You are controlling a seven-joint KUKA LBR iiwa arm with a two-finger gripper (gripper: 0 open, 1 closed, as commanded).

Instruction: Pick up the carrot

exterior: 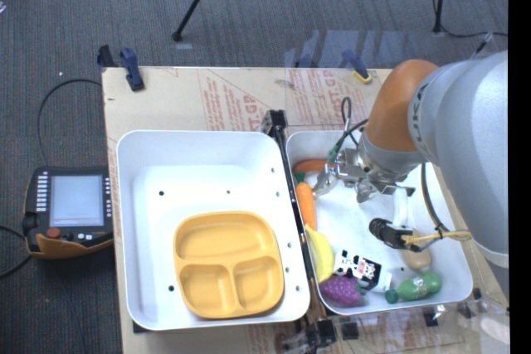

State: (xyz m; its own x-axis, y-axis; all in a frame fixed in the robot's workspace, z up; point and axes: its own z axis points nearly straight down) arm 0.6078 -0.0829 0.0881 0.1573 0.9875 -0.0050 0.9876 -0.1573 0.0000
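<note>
The carrot [305, 205] is orange and lies lengthwise against the left wall of the right bin [455, 238], its tip toward the banana. My gripper [345, 185] hangs low over the back half of that bin, just right of the carrot's upper end and apart from it. Its fingers [325, 179] stand open with only white bin floor between them. The grey arm with its orange band [398, 108] covers the bin's back right corner.
A yellow banana [319, 253], purple grapes [342, 290], a cow-patterned carton [362, 268], a green bottle [417, 286] and a beige item [417, 258] crowd the right bin's front. An orange-red item [309, 166] lies behind the carrot. The left bin [141, 178] holds a yellow divided plate [192, 271].
</note>
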